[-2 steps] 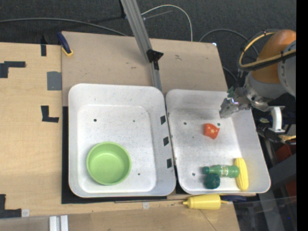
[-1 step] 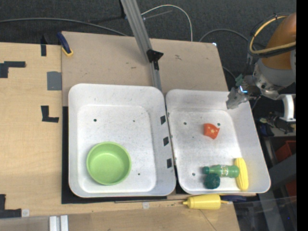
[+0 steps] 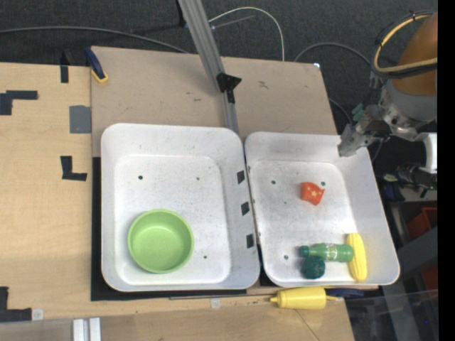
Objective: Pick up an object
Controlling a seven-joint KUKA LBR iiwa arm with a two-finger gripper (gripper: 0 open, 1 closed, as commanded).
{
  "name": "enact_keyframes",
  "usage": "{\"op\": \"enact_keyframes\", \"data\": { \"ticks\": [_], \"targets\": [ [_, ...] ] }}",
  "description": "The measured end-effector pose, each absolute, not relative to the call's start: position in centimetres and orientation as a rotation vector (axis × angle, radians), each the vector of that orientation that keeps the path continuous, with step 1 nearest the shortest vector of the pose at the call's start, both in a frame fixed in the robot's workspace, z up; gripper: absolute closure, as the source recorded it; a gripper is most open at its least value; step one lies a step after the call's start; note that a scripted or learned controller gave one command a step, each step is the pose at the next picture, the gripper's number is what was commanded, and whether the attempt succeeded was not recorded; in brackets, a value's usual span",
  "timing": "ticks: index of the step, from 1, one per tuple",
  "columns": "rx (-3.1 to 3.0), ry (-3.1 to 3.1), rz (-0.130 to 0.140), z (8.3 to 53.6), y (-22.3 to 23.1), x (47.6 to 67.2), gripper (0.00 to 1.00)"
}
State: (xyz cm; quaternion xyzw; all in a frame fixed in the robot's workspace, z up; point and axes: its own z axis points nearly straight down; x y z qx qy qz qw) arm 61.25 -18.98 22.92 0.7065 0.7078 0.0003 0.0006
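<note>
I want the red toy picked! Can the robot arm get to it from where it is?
Probably yes. The end effector sits at the right bin's top right rim, and the red toy lies alone on open bin floor, with nothing between them.

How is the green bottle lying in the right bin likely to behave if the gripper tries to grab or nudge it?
The green bottle lies on its side, so it would probably roll if nudged. It looks like smooth plastic, so likely light and slippery. The yellow banana-like object at its end and the dark teal object beside it may crowd a grasp.
</note>
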Motion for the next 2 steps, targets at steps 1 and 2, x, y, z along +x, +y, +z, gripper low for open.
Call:
{"op": "enact_keyframes", "data": {
  "ticks": [1,2],
  "targets": [
    [2.216,2.228,0.001,23.4,-14.6,60.3,1.00],
    [2.217,2.230,-0.002,23.1,-9.2,58.4,1.00]
  ]
}}
